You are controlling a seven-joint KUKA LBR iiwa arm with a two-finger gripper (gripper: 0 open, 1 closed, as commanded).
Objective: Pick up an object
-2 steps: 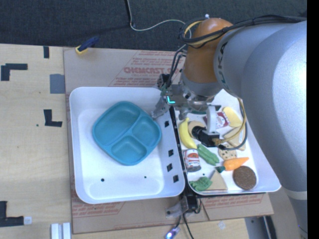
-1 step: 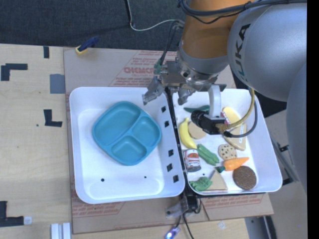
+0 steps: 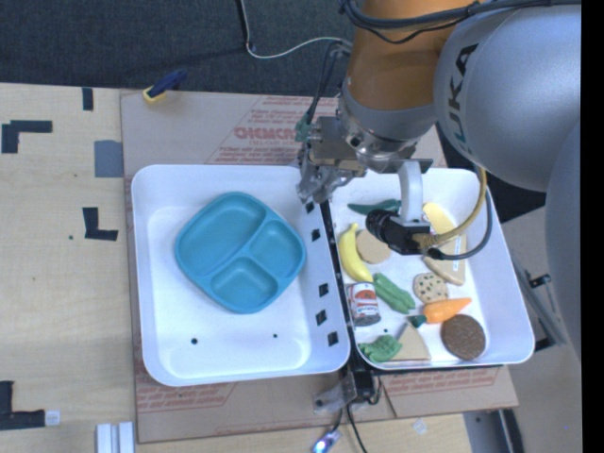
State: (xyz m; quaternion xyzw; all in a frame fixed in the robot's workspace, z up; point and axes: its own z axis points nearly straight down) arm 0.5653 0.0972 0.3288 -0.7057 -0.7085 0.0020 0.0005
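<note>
My gripper [image 3: 311,185] hangs below the orange wrist band, over the far end of the ridge between the two bins. The right bin [image 3: 500,281] holds a banana [image 3: 354,253], a small can [image 3: 363,302], a green pickle [image 3: 394,293], a carrot [image 3: 444,310], a round brown cookie [image 3: 462,336], a chip cookie [image 3: 429,286] and a green bean [image 3: 373,206]. The nearest items, the banana and the bean, lie just right of and below the gripper. In the left bin [image 3: 151,253] lies a blue divided plate [image 3: 241,251]. I see nothing carried under the gripper.
A black cable fitting [image 3: 392,229] on the arm hangs over the middle of the right bin, covering some items. A sandwich wedge [image 3: 412,345] and a green leaf [image 3: 380,349] sit at the bin's near edge. A blue-and-yellow clip [image 3: 162,85] lies on the bench at the back left.
</note>
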